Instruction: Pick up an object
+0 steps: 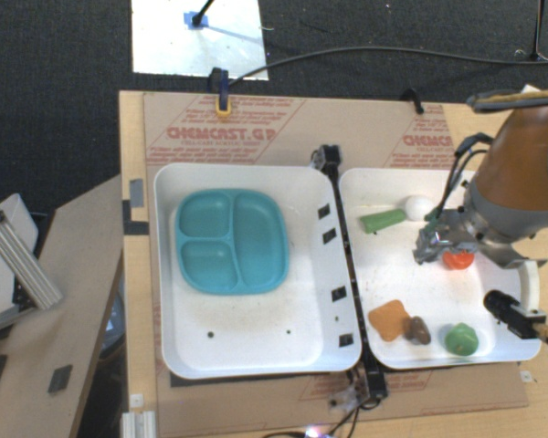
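Tool (431, 245): grip state, you cannot tell. Red object (458, 261) just beside it; risk: your tool knocks it aside, closing on nothing.

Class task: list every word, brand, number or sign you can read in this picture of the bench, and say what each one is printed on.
"CHEMCAST GP", red print on the brown sheet under the bins, left of centre.
"CHEMCAST", partly readable, the same red print repeated on the sheet behind the right bin; its end is cut off by the arm.
Smaller red lines around both logos: too small to read.
Teal plate and white bins: no readable text.
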Controlling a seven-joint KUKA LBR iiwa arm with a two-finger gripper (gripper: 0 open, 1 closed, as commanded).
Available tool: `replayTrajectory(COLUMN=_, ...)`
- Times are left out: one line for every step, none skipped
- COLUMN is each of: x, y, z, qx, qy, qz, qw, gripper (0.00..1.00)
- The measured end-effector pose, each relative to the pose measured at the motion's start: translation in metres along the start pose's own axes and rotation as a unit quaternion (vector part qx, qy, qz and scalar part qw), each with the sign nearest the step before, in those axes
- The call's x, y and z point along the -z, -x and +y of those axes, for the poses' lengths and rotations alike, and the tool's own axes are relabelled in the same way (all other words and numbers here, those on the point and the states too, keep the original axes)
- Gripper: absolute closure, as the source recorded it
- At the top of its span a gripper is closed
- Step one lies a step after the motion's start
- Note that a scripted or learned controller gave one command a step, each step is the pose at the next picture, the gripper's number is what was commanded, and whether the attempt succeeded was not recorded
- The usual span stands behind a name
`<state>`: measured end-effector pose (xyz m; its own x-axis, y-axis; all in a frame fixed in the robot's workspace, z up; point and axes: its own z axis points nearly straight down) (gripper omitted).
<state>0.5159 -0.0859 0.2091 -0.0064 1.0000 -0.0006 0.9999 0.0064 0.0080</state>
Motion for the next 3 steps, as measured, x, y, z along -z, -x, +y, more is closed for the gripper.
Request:
replayTrajectory(x=0.044, y=0.003, z=0.003, qx=0.000, qy=-0.001, qz=0.000, qw=1.0000, gripper=1.00)
replayTrajectory(x=0.078, y=0.003, z=0.005, qx=0.000, qy=-0.001, qz=0.000, qw=1.0000, gripper=1.00)
replayTrajectory(x=0.073, y=-0.038, z=0.030, qx=0.001, qy=-0.002, qz=0.001, qw=1.0000, gripper=1.00)
